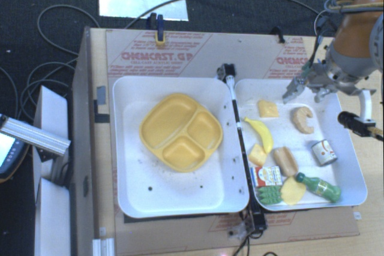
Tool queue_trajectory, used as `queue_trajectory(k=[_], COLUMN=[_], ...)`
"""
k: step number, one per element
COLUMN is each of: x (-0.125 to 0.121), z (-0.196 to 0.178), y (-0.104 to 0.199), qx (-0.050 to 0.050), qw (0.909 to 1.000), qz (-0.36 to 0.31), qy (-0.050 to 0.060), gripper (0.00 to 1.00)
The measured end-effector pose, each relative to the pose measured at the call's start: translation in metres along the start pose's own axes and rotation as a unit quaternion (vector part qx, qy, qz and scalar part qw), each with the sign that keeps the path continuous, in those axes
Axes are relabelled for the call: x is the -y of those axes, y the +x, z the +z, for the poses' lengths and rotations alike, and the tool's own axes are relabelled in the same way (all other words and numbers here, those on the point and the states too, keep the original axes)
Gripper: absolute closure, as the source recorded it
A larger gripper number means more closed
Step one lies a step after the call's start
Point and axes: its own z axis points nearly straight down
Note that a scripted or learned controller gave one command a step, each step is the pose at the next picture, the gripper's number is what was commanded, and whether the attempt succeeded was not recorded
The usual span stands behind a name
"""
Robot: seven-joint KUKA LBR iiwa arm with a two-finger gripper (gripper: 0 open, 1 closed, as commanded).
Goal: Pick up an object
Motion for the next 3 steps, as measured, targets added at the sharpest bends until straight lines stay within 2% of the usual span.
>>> queue_trajectory(k=[1,2,3], x=[0.015,0.036,0.035], z=[0.068,0.108,0.097], y=[0.048,0.063,0.062], qx=[-0.001,0.0,0.0], qw=[1.0,1.0,1.0], qz=[-0.001,0.001,0.001], qy=[0.001,0.001,-0.001], gripper=[0.0,0.0,1.0])
